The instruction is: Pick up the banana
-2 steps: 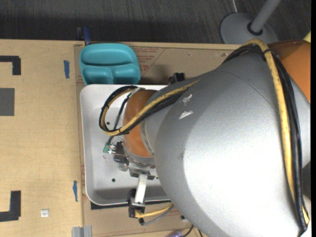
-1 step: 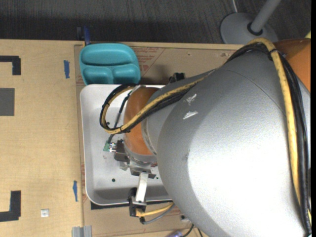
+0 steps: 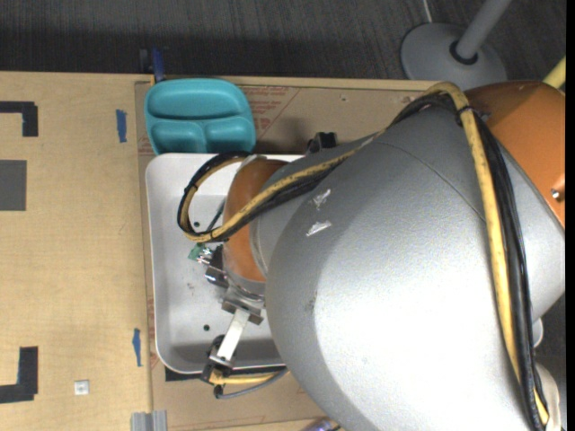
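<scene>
Grey arm point(image 3: 404, 268) comes in from right and covers most of the white bin point(image 3: 169, 241). The gripper point(image 3: 214, 272) is over bin's left-middle area, below the orange wrist band. Claw state: can't tell, wrist blocks it. Pos. of banana: can't tell. Teal tray point(image 3: 199, 115) sits just outside bin's top edge, on cardboard point(image 3: 72, 241).

Arm shell point(image 3: 404, 268): smooth grey, satin sheen; painted metal or hard plastic, cannot tell which.
Band point(image 3: 241, 200): orange, glossy.
Bin point(image 3: 171, 268): white plastic, smooth, some dark scuffs and specks.
Tray point(image 3: 199, 115): teal moulded plastic, semi-gloss.
Bench point(image 3: 72, 241): brown cardboard, matt, with strips of blue tape point(image 3: 121, 126).
Floor point(image 3: 225, 16): dark carpet, rough ribbed weave.
</scene>
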{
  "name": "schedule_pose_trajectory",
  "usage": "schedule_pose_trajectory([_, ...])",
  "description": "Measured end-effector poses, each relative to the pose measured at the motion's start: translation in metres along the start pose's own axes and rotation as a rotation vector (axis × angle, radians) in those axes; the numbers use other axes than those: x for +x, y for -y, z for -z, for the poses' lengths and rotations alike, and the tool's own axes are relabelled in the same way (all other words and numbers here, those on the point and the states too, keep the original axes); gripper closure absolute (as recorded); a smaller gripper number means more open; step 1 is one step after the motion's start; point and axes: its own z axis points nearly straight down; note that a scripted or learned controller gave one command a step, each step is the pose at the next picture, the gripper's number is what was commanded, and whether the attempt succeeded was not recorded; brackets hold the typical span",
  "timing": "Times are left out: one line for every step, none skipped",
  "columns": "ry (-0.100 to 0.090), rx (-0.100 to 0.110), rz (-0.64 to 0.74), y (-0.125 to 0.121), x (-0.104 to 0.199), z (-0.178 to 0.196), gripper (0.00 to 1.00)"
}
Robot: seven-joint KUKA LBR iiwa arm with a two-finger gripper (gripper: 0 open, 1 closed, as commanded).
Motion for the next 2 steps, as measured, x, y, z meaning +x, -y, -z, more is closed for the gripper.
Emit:
schedule_pose_trajectory([0.004, 0.007, 0.378, 0.0008, -0.0017, -0.0016, 1.00])
schedule_pose_trajectory([0.001, 0.002, -0.125, -0.0011, 0.0010, -0.0010, 1.00])
